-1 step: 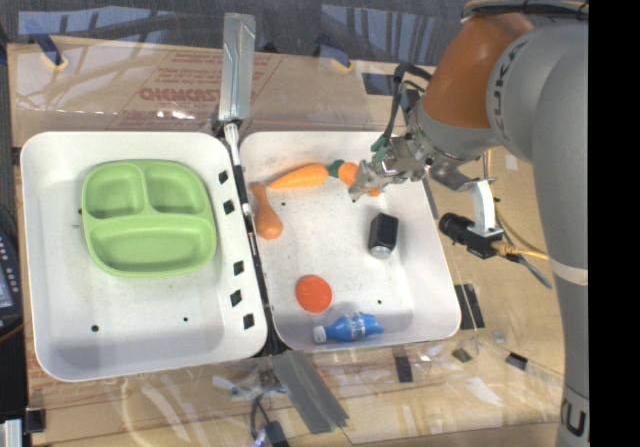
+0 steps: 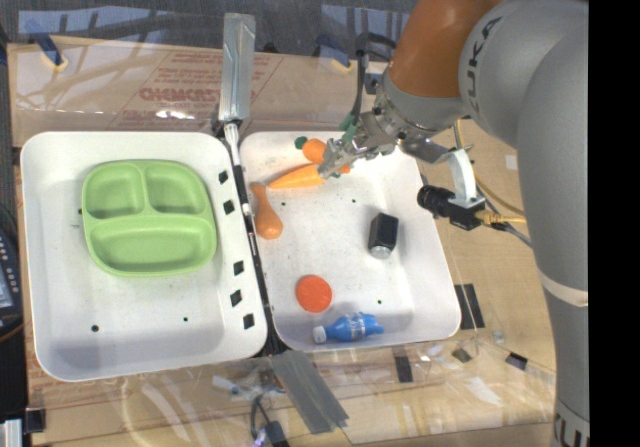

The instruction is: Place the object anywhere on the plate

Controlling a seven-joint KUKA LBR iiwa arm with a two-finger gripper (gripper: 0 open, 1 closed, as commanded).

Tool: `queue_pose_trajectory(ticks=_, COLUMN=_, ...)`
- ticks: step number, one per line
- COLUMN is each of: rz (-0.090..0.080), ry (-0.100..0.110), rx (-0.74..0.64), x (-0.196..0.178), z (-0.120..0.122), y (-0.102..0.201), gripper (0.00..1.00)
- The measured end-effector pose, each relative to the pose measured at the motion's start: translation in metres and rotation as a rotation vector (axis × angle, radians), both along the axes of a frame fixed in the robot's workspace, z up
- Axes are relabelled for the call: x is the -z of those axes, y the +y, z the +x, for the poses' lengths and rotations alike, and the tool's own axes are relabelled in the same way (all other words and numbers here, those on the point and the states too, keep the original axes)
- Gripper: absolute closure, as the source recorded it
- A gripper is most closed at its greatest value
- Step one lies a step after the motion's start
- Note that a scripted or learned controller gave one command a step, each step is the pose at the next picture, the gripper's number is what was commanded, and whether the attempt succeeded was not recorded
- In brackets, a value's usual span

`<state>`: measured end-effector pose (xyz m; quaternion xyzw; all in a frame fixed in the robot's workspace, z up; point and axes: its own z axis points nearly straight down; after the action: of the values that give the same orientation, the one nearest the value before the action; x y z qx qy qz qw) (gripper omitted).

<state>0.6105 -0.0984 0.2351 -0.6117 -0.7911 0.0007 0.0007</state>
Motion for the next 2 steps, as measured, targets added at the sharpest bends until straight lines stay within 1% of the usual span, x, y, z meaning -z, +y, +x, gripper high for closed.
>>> queue_pose_trajectory(ticks=1, rz=0.001, ry=0.005, rx=-0.081, x=0.045, z=0.015, y=0.088, gripper=1.00)
queue_pose_trajectory(ticks=2, rz=0.000, ry=-0.001, rx=-0.232, x=0.021, z=0.009, y=0.153, gripper=1.00)
